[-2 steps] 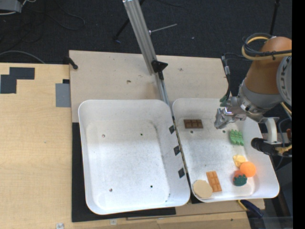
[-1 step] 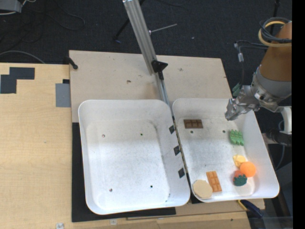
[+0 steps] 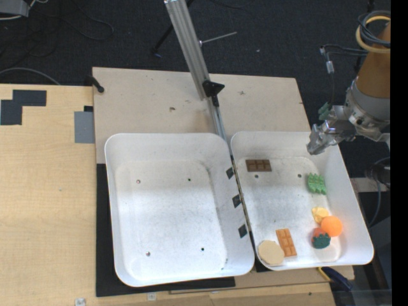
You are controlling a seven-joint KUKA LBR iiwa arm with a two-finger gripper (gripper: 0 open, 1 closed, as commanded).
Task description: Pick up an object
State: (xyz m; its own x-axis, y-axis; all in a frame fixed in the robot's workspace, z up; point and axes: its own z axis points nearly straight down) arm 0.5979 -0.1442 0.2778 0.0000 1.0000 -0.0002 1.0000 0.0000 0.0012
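From above the bench (image 3: 191, 101), the end effector (image 3: 317, 144) hangs over the far right rim of the right bin (image 3: 347, 171), with nothing gripped that I can make out; whether it stands open or closed I cannot tell from here.

Taking that right bin as the landmark, every candidate lies inside it. A brown chocolate bar (image 3: 258, 166) sits near its far left corner. A green ridged piece (image 3: 315, 183) lies along its right side, nearest the end effector. Toward the near right corner, a yellow piece (image 3: 320, 213), an orange ball (image 3: 331, 225) and a red-and-green piece (image 3: 320, 239) huddle close together. At the near edge a tan wafer (image 3: 285, 242) rests just beside a pale round biscuit (image 3: 271, 254).

The left bin (image 3: 121, 171) lies just beside it.

By my reckoning the pick has not begun: descent, grasp and lift all remain.
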